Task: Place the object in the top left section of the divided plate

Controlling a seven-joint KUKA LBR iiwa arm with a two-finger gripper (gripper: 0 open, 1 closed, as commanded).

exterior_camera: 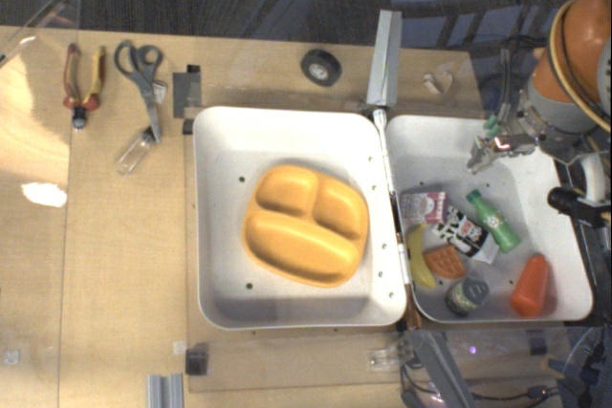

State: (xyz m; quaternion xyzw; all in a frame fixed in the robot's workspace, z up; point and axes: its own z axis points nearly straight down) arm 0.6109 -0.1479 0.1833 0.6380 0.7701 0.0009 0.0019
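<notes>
A yellow divided plate (306, 225) lies in the middle of the left bin (220, 205), with two small sections at its far side and one long section at the near side; all three hold nothing. My gripper (490, 148) hangs over the far part of the right bin (430, 148), apart from the objects below it. Those objects are a green bottle (493, 222), a black-and-white carton (463, 231), a pink-and-white packet (423, 205), a yellow banana (419, 258), an orange waffle-like piece (445, 262), a dark can (467, 295) and an orange carrot-shaped item (531, 286).
A metal divider (385, 62) stands between the bins at the back. On the bench to the left lie scissors (143, 76), red-handled pliers (80, 81) and a roll of black tape (321, 67). The arm's orange band (579, 33) looms at the right.
</notes>
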